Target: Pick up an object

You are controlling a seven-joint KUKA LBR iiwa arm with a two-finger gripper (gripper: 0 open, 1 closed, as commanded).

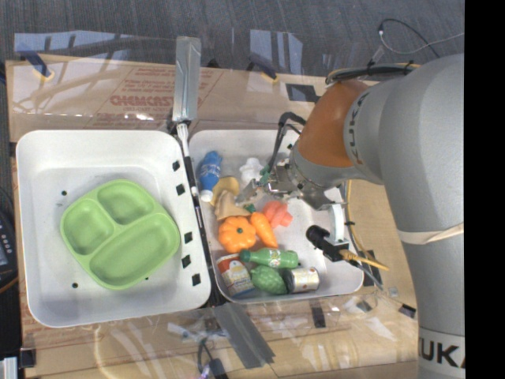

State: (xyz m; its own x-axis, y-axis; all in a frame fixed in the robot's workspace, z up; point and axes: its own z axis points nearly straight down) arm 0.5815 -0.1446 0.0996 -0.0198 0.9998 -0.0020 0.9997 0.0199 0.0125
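We see the right bin (357, 279) crowded: an orange pumpkin (237, 234), carrot (263, 229), green bottle (271, 257) and blue bottle (209, 170). The gripper (264, 185) hangs at the pumpkin's one o'clock, arm entering from three o'clock; its grip we cannot tell.

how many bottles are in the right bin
2: a blue bottle at the bin's upper left, a green bottle near its front. The arm may hide others.

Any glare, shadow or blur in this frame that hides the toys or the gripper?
Camera view: glare streaks the clear sheeting behind the bins; the toys, such as the orange pumpkin, stay sharp; the gripper is small, dark and hard to read under the arm.
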